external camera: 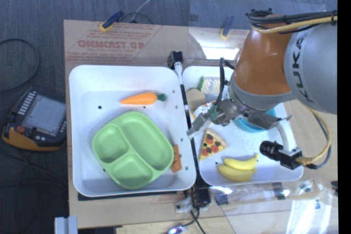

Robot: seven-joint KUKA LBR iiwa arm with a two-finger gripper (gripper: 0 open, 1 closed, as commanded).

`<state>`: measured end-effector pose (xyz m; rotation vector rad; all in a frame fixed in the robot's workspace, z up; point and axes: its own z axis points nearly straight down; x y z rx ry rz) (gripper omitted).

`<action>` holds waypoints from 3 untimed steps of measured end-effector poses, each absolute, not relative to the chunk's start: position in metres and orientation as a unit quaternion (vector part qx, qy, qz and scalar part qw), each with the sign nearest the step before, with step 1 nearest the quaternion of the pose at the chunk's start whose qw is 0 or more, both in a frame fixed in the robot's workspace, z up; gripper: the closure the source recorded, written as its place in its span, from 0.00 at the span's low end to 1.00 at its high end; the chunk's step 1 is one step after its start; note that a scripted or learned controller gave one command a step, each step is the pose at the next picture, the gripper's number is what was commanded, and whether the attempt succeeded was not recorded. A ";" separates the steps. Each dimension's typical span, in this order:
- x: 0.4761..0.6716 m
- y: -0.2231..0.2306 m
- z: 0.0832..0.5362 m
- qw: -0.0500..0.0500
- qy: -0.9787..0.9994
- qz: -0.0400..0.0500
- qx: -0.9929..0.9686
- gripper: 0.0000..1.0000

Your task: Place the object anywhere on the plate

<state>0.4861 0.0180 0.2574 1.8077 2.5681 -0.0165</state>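
- The grey arm with the orange band [269, 63] reached in over the right shallow white bin [290, 172].
- Its two-finger gripper [211, 118] hung above that bin's left part, near the divider; whether it was open or closed could not be told.
- A toy pizza slice with red dots [211, 145] lay just below the gripper, on the bin floor.
- A yellow plastic banana [238, 168] lay near the front wall of the same bin.
- The green three-compartment plate [131, 149] sat in the left white bin [82, 90].
- An orange toy carrot with a green tip [141, 98] lay just behind the plate, apart from it.
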 end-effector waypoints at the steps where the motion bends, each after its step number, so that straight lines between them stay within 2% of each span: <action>1: 0.487 0.018 0.266 0.001 0.818 -0.006 0.575 1.00; 2: 0.483 0.100 0.238 -0.002 0.824 -0.002 0.567 1.00; 3: 0.483 0.098 0.239 -0.001 0.823 -0.002 0.568 0.00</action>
